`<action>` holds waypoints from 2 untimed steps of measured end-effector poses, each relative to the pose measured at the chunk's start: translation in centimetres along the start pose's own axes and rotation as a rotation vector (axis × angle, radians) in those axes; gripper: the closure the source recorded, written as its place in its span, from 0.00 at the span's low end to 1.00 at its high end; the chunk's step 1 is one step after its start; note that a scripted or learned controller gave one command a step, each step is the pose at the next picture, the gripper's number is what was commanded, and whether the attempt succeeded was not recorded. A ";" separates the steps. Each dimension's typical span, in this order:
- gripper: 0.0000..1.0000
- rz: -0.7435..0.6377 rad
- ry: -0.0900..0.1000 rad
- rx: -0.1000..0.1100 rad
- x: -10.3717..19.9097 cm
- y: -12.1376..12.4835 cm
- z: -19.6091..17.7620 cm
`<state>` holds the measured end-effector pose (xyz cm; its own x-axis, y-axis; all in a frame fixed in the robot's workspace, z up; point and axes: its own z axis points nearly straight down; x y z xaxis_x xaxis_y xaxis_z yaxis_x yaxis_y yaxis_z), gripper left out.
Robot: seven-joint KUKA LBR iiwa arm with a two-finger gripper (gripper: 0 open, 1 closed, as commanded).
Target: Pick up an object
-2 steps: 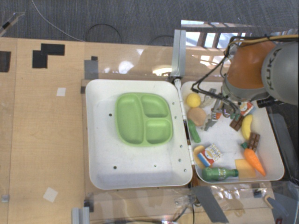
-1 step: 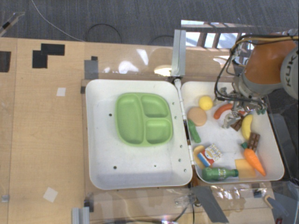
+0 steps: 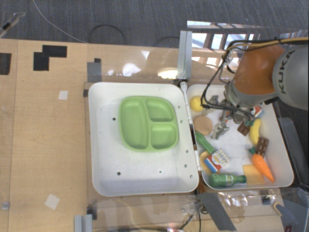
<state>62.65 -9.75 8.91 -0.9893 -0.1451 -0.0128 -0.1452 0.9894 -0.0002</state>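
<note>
The right bin (image 3: 285,175) holds several toy foods. Among them are a yellow lemon (image 3: 195,104), a tan round bun (image 3: 203,125), a green cucumber (image 3: 203,142), a white packet (image 3: 221,157), a green bottle (image 3: 227,179), a carrot (image 3: 264,167), a yellow block (image 3: 252,172), a chocolate bar (image 3: 261,145) and a banana (image 3: 255,129). My gripper (image 3: 220,129) hangs over the bin's upper middle, just right of the bun and above the packet. I see nothing held in it. The orange wrist band (image 3: 256,71) covers the bin's back edge.
The left bin (image 3: 104,178) holds a green divided plate (image 3: 148,123). A ridge (image 3: 190,129) separates the two bins. Black cables (image 3: 212,88) loop off the wrist. A metal frame (image 3: 186,52) stands behind the bins.
</note>
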 end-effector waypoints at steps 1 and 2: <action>0.00 0.049 0.001 0.005 -2.1 -8.4 0.1; 0.00 0.132 0.001 0.002 2.0 -4.3 0.0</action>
<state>61.30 -14.30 8.90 -0.9998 -0.0137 -0.0121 -0.0137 0.9999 -0.0007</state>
